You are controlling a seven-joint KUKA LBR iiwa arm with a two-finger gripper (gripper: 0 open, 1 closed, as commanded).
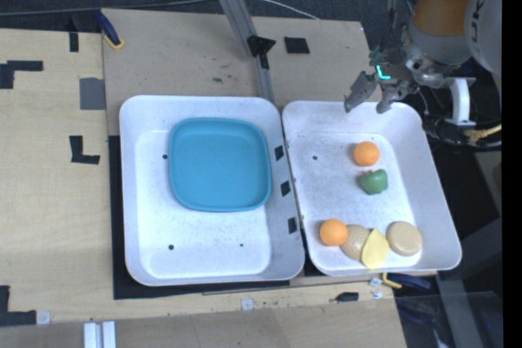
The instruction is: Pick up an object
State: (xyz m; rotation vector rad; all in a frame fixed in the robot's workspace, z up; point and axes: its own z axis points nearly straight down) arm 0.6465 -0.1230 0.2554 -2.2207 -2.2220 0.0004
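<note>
A blue plate [218, 164] fills the left bin [139, 200]; the right bin [326, 134] holds small food pieces, an orange ball [366, 153] nearest; above its far rim the gripper [371, 99] hangs, fingers spread and empty, probably poised to descend.

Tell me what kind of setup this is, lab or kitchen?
Most likely a robot lab bench: a grey and orange arm's gripper hangs above the right shallow white bin of toy-like food pieces, a square blue plastic plate fills the left bin, and black tape marks dot the wooden bench.
</note>
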